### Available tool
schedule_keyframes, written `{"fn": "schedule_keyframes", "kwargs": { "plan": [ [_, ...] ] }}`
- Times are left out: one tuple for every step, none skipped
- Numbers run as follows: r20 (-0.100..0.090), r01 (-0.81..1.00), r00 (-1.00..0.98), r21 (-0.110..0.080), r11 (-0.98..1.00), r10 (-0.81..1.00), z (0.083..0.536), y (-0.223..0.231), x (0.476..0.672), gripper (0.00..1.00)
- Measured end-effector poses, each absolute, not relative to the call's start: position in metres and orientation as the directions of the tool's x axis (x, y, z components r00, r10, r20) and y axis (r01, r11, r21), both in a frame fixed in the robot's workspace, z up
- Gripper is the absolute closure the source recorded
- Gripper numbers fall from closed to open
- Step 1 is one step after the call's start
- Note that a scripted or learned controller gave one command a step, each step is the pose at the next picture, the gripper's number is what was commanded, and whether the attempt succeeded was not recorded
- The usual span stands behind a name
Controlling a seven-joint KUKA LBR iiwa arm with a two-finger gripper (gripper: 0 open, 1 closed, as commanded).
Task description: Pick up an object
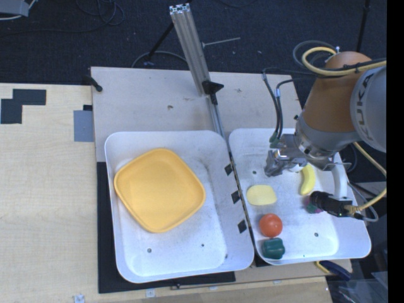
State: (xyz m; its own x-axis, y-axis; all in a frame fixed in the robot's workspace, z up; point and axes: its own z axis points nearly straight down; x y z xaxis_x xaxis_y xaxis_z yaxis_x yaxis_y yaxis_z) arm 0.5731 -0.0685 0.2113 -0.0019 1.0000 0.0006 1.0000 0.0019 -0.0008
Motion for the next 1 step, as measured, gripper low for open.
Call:
{"fn": "schedule_keyframes", "kwargs": {
  "plan": [
    [0.001,1.000,-0.003,-0.001,0.003,1.000,0.2170,-0.0129,0.5497,1.00]
  ]
}}
